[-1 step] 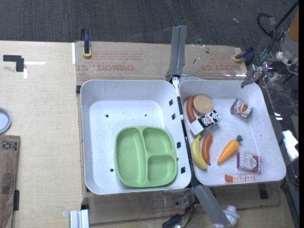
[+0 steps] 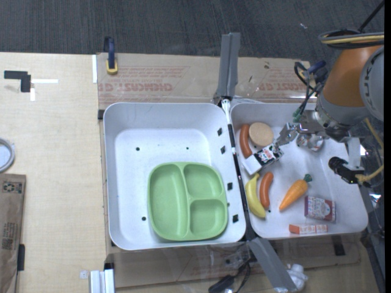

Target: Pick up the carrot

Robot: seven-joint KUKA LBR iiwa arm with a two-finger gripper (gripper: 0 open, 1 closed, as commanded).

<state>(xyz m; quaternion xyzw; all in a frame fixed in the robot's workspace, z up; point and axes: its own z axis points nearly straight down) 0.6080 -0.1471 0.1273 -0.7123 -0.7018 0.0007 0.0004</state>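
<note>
The carrot (image 2: 294, 193) is orange with a small green top. It lies tilted in the right bin (image 2: 342, 224), front of centre, with its green end pointing to the back right. My gripper (image 2: 300, 137) hangs over the back part of that bin, up and slightly right of the carrot and well apart from it. Its fingers (image 2: 286, 133) are spread, it is open, and nothing is between them.
Left of the carrot lie a red sausage (image 2: 265, 189) and a banana (image 2: 254, 198). A small packet (image 2: 266, 155), a round bun (image 2: 261, 133) and another sausage (image 2: 245, 140) sit further back. A red box (image 2: 319, 208) and an orange bar (image 2: 308, 228) lie front right. The left bin (image 2: 122, 163) holds a green divided plate (image 2: 188, 201).
</note>
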